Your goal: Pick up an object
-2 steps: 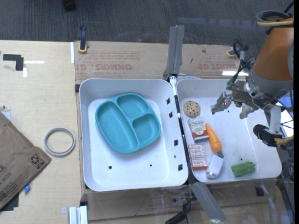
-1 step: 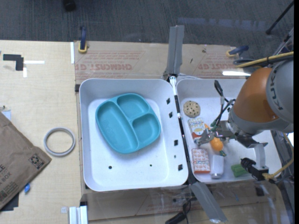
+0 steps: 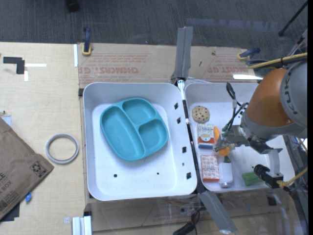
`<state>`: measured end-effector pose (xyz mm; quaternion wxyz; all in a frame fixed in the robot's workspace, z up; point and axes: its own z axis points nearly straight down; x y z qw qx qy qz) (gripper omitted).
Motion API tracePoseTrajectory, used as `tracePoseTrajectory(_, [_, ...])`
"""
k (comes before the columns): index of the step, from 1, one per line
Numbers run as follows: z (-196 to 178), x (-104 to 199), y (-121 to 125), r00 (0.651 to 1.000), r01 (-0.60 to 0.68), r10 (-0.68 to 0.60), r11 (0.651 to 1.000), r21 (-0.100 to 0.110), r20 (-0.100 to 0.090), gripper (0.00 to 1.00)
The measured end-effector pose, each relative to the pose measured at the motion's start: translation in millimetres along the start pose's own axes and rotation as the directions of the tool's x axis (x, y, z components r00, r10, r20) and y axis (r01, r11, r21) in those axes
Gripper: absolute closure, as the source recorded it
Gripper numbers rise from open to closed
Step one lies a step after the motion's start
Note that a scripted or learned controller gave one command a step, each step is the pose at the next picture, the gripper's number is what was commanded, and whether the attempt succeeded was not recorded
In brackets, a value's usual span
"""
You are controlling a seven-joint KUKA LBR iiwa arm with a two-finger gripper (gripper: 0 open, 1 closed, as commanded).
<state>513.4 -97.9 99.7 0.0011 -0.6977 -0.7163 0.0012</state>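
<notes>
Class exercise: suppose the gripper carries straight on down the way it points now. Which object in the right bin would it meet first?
Most likely the small orange object directly beneath the gripper, beside the orange-and-white packet. Depth is hard to judge from this slanted view.

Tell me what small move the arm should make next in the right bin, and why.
Probably a short straight descent. The end effector hangs low in the right bin, directly over a small orange object, with an orange-and-white packet close on its left. Dropping straight down, without sideways drift, seems the best way to reach the orange object and spare the packet.

The wooden bench [image 3: 44, 89] bears two white bins [image 3: 93, 146], a tape ring [image 3: 62, 148] and brown cardboard [image 3: 17, 173].
</notes>
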Motion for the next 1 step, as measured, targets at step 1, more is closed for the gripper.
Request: tracePoseTrajectory(1, [-136.2,36.9,12.3,0.997,-0.082,0.082,0.997,-0.002,0.002,1.0])
